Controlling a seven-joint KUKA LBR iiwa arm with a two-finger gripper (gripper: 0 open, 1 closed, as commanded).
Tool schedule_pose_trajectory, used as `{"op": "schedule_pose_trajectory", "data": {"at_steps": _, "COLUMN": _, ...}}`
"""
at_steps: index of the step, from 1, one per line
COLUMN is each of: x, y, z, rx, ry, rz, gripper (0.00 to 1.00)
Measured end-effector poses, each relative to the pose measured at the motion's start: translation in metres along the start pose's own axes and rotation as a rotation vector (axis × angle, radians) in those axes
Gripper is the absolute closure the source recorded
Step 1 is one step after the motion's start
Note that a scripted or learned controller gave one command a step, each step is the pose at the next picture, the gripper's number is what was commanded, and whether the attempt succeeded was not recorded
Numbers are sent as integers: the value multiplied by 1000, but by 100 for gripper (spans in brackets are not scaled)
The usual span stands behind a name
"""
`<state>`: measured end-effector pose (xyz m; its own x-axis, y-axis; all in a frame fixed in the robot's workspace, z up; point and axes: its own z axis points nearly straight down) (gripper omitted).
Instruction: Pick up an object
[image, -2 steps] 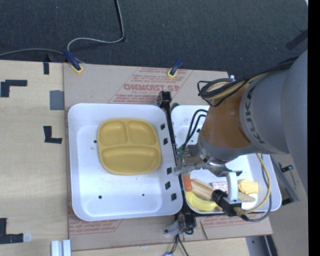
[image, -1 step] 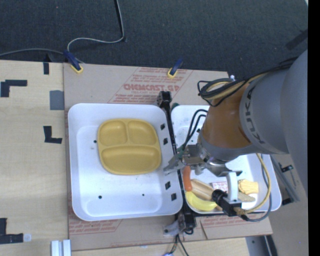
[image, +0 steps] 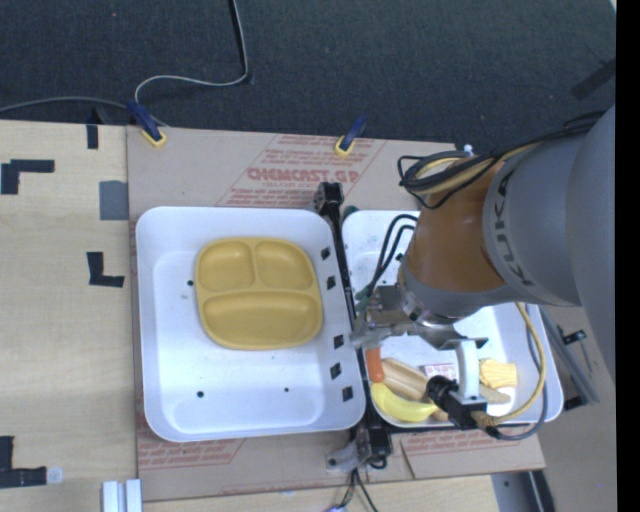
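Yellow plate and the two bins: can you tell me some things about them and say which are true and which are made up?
The yellow plate lies in the left-hand bin. True.
The plate has three sections. True.
The arm hangs over the left-hand bin. False: it is over the right-hand bin.
The banana sits on the plate. False: it lies in the right-hand bin.

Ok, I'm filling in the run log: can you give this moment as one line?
gripper: over right bin | beside it: banana, tan cylinder | left bin: yellow divided plate | grasp: unconfirmed
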<state>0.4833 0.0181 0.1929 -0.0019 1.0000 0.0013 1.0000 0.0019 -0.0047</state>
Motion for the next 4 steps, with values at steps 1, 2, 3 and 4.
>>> {"op": "schedule_pose_trajectory", "data": {"at_steps": 1, "x": 88, "y": -1, "z": 95, "rx": 1, "ry": -1, "rz": -1, "gripper": 100}}
{"op": "schedule_pose_trajectory", "data": {"at_steps": 2, "x": 87, "y": 0, "z": 95, "rx": 0, "ry": -1, "rz": 0, "gripper": 0}}
{"op": "schedule_pose_trajectory", "data": {"at_steps": 3, "x": 146, "y": 0, "z": 82, "rx": 0, "ry": -1, "rz": -1, "gripper": 0}}
{"op": "schedule_pose_trajectory", "data": {"at_steps": 4, "x": 145, "y": -1, "z": 73, "rx": 3, "ry": -1, "rz": -1, "gripper": 100}}
